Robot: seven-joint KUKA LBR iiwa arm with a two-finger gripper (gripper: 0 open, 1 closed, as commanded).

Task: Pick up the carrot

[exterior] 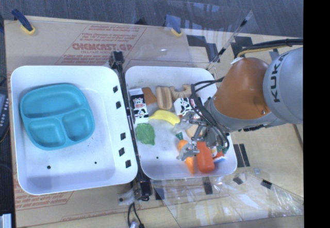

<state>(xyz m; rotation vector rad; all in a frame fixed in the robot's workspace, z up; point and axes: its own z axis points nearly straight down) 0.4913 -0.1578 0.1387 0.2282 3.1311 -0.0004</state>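
The orange carrot (204, 158) lies in the near right corner of the right white bin (154, 167), with the metal end effector (193, 142) just above it; whether its grip is wide or closed I cannot tell. A grasp may slip; small crowded toys beside the carrot are hard to identify.

Carrot (188, 161): 1 orange piece, lying in the right bin's (170, 172) near corner, touching a red-orange block (204, 158) beside it.
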